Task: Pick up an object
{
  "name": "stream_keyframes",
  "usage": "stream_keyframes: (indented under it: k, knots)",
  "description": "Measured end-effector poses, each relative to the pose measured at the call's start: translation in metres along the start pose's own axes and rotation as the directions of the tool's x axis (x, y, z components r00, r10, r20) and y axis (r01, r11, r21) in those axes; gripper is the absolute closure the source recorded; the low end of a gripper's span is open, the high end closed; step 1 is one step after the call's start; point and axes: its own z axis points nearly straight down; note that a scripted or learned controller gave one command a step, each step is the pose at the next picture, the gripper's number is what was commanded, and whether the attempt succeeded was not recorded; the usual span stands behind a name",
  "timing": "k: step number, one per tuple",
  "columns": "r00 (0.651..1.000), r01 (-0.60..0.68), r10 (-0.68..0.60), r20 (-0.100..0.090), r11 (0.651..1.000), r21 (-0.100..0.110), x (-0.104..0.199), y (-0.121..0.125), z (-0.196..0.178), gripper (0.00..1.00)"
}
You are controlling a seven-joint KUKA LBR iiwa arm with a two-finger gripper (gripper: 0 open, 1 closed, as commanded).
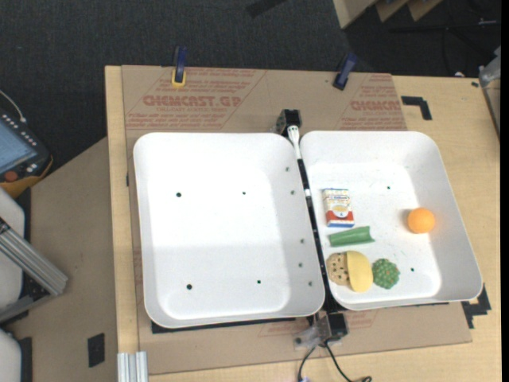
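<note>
The right bin (413, 153) holds several small objects. A small red, white and blue carton (338, 207) lies near its left wall. Just below it is a green pepper-like piece (351, 235). Toward the front sit a chocolate-chip cookie (337, 268), a yellow banana-like piece (359, 270) touching it, and a green broccoli-like lump (386, 274). An orange ball (421, 220) rests alone toward the right side.
The left bin (159, 165) sits beside the right one on a cardboard-covered bench (238, 94). Two clamps (180, 67) (345, 71) grip the bench's far edge. A metal rail (32, 257) and a device with a screen (16, 146) stand at the left.
</note>
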Motion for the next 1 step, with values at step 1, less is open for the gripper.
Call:
stream_keyframes:
  k: [1]
  knots:
    - [1.000, -0.009, 0.009, 0.003, 1.000, 0.011, -0.0052, 0.0024, -0.0014, 1.00]
